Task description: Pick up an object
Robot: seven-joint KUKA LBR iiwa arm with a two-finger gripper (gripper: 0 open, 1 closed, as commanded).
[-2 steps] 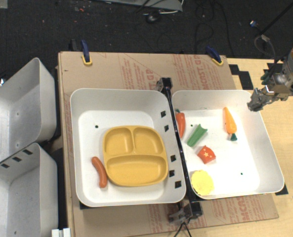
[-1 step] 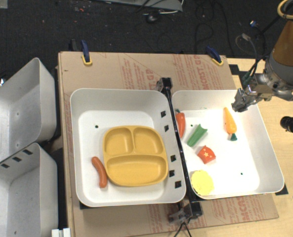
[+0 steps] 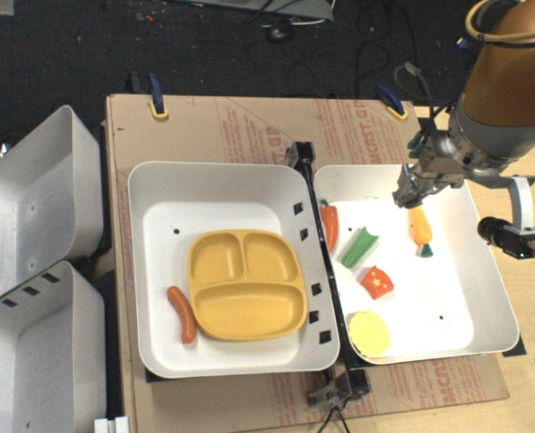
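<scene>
So we're early on this one, far as we can judge: from the camera view, the pincer (image 3: pixel 410 195) hangs over the back of the right bin (image 3: pixel 484 242), just beside the orange carrot (image 3: pixel 419 227), and nothing sits between its tips. Can't tell whether it's apart or together. The carrot, green piece (image 3: pixel 359 246), red pepper (image 3: pixel 329 227), red strawberry (image 3: pixel 377 282) and yellow disc (image 3: pixel 369 332) all lie on the bin floor, so the whole grab and lift is left.
</scene>
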